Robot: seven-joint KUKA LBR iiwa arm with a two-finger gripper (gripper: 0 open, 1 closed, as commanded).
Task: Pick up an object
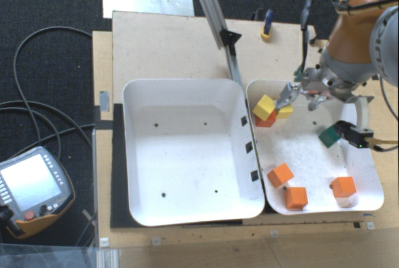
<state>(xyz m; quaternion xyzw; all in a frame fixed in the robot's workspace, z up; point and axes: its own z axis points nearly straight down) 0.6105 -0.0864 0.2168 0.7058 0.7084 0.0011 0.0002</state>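
Dark carpet surrounds the bench (168, 42) with two white bins: the left bin (134, 136) and the right bin (368, 189) of blocks. The gripper (288, 98) hovers by the far-left yellow block (264, 107); its finger state cannot be judged. Nothing looks lifted yet.

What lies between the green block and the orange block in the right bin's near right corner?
Bare white bin floor in the camera view: nothing sits between the green block and that orange block.
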